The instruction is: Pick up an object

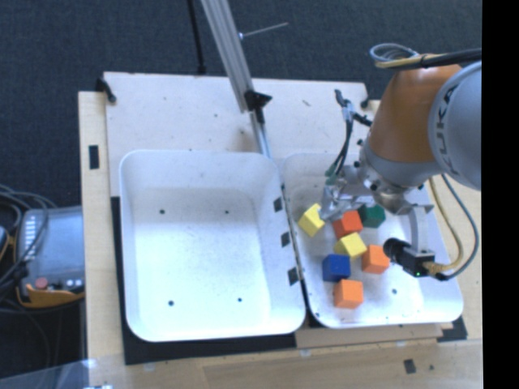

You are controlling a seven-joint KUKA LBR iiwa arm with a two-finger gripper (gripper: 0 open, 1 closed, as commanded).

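Coloured cube blocks [351, 244], smooth white bin [442, 298]

Dark grey carpet floor [97, 23] surrounds the pale wooden bench [174, 112]. A slanted aluminium rail [227, 43] rises from the bench.

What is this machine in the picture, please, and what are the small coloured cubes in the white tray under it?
The picture is taken by one fixed camera above a bench, looking down at a slant. The grey and orange machine is a robot arm reaching in from the right. Its gripper is low in the right bin, among small blocks: two yellow blocks, a red-orange block, a green block, a blue block and two orange blocks. The gripper is close to the left yellow block, but I cannot tell whether it holds anything. Beside it is the left bin.
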